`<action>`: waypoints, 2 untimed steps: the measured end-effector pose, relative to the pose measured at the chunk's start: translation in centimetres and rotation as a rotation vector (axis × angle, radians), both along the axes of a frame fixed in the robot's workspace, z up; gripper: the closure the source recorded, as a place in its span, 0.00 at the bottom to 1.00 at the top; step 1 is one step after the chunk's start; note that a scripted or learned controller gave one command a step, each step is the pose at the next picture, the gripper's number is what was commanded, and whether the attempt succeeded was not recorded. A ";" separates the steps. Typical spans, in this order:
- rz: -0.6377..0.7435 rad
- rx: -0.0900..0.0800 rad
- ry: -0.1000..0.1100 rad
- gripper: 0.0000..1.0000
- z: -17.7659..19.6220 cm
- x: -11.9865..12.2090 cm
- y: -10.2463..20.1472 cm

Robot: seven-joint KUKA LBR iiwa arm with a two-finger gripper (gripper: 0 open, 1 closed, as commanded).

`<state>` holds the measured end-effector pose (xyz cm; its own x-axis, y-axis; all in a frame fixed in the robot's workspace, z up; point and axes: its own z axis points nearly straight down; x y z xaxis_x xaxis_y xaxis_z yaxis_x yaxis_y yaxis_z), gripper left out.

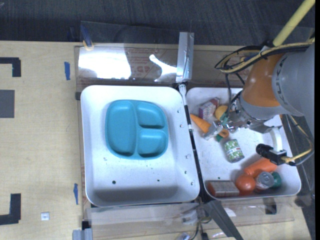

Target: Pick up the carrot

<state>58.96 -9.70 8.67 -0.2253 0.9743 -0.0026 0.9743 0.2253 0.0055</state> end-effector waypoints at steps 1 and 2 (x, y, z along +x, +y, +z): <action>0.002 -0.001 -0.006 1.00 1.2 0.2 0.0; -0.264 0.003 0.002 1.00 9.9 -1.6 5.2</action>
<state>57.40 -4.50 18.59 0.0363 0.9993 0.0001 0.9993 -0.0363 0.0033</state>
